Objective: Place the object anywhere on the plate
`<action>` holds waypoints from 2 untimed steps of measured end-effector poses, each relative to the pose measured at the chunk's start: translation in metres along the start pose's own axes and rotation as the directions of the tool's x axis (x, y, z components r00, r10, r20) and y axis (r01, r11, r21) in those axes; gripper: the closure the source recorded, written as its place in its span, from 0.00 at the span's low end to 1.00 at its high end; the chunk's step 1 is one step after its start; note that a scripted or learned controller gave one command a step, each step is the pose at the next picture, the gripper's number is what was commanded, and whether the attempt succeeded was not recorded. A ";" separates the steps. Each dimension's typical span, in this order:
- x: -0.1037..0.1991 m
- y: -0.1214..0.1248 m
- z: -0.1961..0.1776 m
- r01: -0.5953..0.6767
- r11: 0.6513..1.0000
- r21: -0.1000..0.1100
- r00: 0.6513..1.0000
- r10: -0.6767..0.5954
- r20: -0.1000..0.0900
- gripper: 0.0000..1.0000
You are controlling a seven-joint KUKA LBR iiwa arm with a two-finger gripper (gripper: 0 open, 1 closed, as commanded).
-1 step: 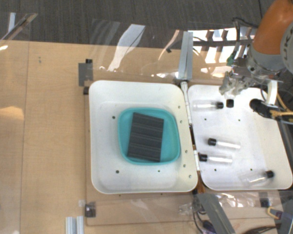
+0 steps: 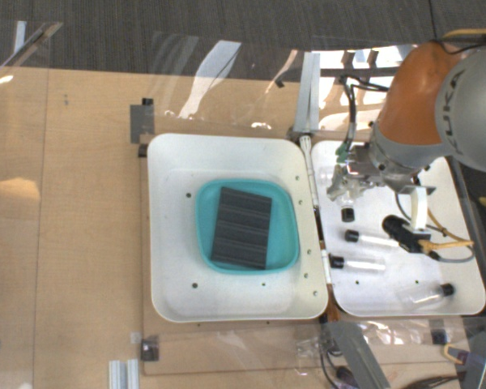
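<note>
A dark grey ribbed block (image 2: 242, 228) lies flat on the teal plate (image 2: 206, 207) in the middle of the left bin (image 2: 170, 282). My gripper (image 2: 345, 183) hangs over the upper left part of the right bin (image 2: 462, 298), well to the right of the plate and apart from the block. Nothing shows in the gripper's grasp. A small black piece (image 2: 347, 214) lies in the bin just below the gripper.
The right bin holds clear tubes with black caps: one (image 2: 364, 237) below the gripper, one (image 2: 356, 262) near the bin's left wall, one (image 2: 431, 295) at the front right. A raised rim (image 2: 314, 217) divides the two bins.
</note>
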State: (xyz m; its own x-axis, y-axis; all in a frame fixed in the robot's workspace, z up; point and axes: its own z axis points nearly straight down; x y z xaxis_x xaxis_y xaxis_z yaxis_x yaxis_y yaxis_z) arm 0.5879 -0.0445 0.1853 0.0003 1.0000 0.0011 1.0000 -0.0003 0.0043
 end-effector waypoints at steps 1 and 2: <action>0.047 0.005 -0.001 0.112 0.994 -0.002 0.994 -0.112 0.000 1.00; 0.133 -0.051 0.000 0.255 0.967 0.000 0.967 -0.255 -0.001 1.00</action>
State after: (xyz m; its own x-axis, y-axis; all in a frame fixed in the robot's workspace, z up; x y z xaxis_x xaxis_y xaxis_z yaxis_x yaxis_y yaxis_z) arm 0.5368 0.0888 0.1850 -0.2548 0.9670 0.0010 0.9670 0.2548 0.0041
